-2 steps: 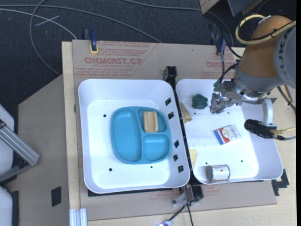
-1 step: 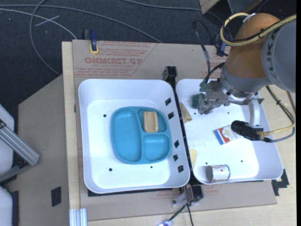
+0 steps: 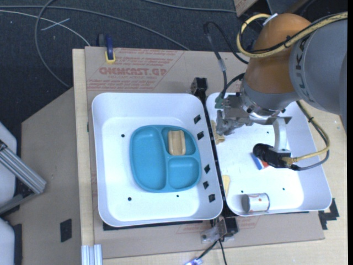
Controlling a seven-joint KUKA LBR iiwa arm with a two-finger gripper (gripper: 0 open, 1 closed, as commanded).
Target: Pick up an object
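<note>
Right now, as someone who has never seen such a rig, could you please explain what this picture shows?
This is a single picture from a camera fixed above a bench, looking down at a slant. The grey and orange machine reaching in from the right is a robot arm. Its gripper hangs over the right white bin, which holds a small silver can. The left white bin holds a blue divided plate with a tan block in one compartment. I cannot tell whether the gripper holds anything.

Dark carpet floor (image 3: 33, 65), loose cables (image 3: 53, 22), cardboard-topped bench (image 3: 132, 65)
</note>
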